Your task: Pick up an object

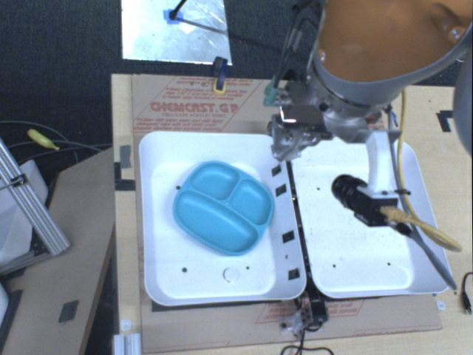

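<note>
Your gripper (pixel 287 148) hangs above the bins' shared wall, 12 o'clock end (open or closed: cannot tell). Blue divided plate (pixel 222 205) at its 7 o'clock, mid left bin (pixel 168 272).

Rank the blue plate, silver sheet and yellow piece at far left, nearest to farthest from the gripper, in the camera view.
1. Blue plate, in the left bin, lower left of the gripper.
2. Silver sheet, top of view.
3. Yellow piece, far left.
</note>
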Action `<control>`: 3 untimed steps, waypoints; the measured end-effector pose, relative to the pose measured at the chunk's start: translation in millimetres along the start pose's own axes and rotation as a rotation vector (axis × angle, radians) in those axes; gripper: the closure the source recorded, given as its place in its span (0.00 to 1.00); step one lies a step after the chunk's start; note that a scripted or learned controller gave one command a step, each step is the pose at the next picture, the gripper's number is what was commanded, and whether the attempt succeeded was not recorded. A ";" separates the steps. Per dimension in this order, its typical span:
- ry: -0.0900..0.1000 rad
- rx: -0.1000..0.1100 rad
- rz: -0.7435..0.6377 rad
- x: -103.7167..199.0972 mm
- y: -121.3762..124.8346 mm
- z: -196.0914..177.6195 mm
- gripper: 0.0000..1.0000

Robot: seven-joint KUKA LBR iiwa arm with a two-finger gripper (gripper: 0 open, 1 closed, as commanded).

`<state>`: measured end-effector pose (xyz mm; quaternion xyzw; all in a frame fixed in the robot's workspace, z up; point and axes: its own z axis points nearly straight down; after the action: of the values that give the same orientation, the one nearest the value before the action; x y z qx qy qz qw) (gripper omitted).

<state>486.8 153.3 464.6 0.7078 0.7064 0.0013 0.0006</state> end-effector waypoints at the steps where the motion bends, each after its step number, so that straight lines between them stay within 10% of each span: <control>1: 0.002 -0.003 -0.008 2.0 0.4 -11.1 1.00; 3: 0.003 -0.007 -0.017 2.1 1.5 -32.9 1.00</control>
<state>488.2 155.3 497.5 0.7018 0.7123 0.0049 0.0019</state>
